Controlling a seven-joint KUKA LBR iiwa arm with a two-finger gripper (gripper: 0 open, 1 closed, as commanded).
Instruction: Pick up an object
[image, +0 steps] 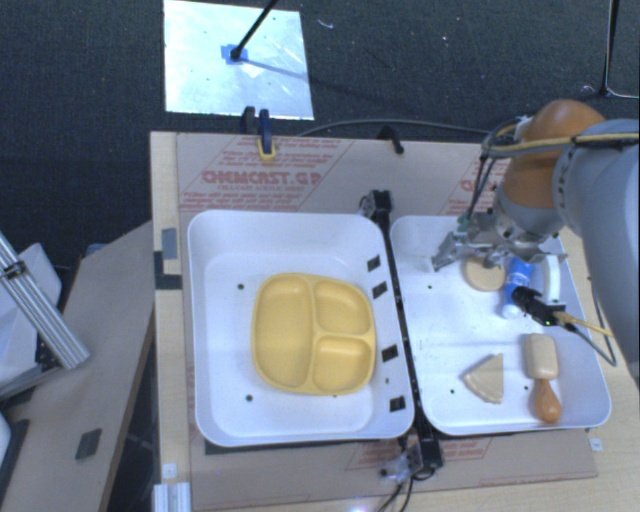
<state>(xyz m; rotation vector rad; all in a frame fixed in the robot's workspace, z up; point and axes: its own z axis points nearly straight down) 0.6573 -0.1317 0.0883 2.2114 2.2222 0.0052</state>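
My gripper (470, 250) hangs low over the back of the right bin (440, 340), its fingers pointing down and left. Just beside it on the bin floor lies a round tan disc (485, 276), partly covered by the gripper body. A blue and white bottle-like object (518, 285) lies to the right of the disc. Nearer the front lie a tan wedge (486, 378) and a wooden brush with a brown handle end (542, 375). Nothing shows between the fingers.
The left bin (215, 300) holds a yellow divided plate (312, 333). A black divider with clips (392, 310) runs between the bins. The grey arm with its orange band (555, 125) comes in from the upper right. Cables trail across the right bin's right side.
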